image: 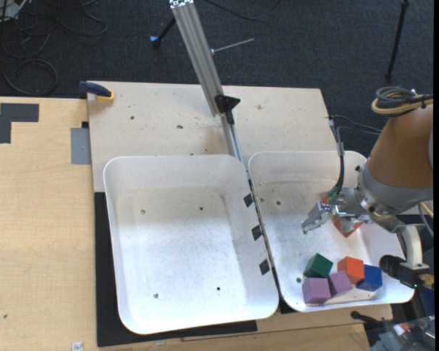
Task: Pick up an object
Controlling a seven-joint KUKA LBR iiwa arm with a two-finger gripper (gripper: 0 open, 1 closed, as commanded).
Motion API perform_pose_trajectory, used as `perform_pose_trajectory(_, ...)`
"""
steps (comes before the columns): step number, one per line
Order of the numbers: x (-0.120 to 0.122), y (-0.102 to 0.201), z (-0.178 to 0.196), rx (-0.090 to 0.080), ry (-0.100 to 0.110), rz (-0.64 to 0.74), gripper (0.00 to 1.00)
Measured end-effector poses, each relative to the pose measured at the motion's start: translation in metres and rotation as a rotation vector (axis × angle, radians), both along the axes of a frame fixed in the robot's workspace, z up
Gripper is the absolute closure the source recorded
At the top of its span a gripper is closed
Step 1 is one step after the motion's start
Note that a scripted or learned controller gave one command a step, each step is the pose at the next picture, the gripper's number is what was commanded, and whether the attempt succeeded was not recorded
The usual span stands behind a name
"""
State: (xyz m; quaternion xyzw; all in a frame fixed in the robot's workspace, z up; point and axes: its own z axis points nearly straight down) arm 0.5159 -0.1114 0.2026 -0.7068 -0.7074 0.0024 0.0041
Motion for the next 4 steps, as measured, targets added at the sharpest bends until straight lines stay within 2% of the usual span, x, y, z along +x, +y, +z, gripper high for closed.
perform_pose_trajectory(1,0.001,-0.002,0.002,-0.001,-0.006,-0.005,0.00)
perform_pose_trajectory(3,0.005,-0.006,-0.109,0.000,-0.001,-0.002,0.00)
perform_pose_trajectory(4,0.005,-0.009,-0.096,-0.001,-0.004,-0.010,1.00)
